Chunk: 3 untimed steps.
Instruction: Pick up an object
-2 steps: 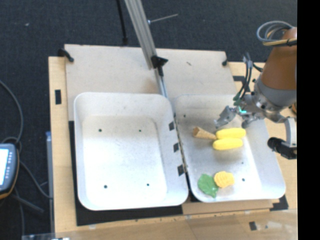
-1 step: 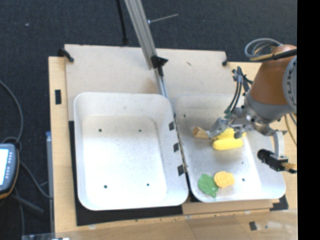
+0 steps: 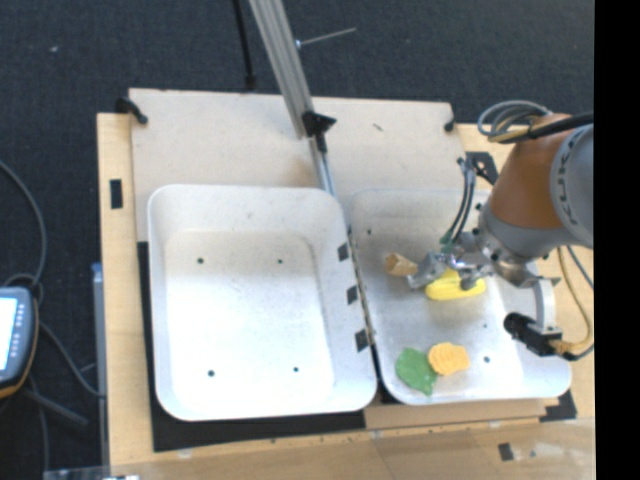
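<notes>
Lying in the right-hand white bin (image 3: 400, 223), near its middle: a small yellow banana-shaped plastic toy (image 3: 456, 288), smooth, curved, glossy. Hanging right over it, touching or nearly so, the grey two-finger gripper (image 3: 447, 266); impossible to tell how it stands. Probably best closing across the narrow curved body, squarely, before lifting straight. Sitting just beside: a small tan block (image 3: 402, 264). Nearer the front: an orange ridged round piece (image 3: 449, 358) touching a green leaf-like piece (image 3: 414, 370).

In the right bin lie 4 objects: a yellow piece (image 3: 456, 288), a tan block (image 3: 402, 264), an orange disc (image 3: 448, 358) and a green piece (image 3: 414, 370).
</notes>
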Motion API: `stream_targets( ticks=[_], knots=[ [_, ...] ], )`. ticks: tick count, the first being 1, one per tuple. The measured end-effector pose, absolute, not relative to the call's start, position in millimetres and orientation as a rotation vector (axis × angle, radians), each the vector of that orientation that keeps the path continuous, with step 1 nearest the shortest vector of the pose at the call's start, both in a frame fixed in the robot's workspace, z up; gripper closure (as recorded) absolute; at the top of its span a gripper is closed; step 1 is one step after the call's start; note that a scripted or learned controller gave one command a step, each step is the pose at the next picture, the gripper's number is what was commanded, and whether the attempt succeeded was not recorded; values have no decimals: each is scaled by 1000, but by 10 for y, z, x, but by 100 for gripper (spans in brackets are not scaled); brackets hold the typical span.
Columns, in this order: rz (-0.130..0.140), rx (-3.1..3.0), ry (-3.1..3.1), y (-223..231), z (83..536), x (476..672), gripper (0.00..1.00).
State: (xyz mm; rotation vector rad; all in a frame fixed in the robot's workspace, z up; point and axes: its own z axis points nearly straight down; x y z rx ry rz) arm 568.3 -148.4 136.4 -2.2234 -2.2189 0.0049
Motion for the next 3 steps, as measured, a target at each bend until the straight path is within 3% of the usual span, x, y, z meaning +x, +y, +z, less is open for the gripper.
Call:
stream_targets(
  ticks=[1, 2, 3],
  knots=[
    [-9, -2243, -2232, -1542, 1099, 5740, 0],
    [-16, -2252, -2230, -1553, 1232, 5759, 100],
    [-6, -2222, -2232, -1581, 1881, 5793, 100]
  ],
)
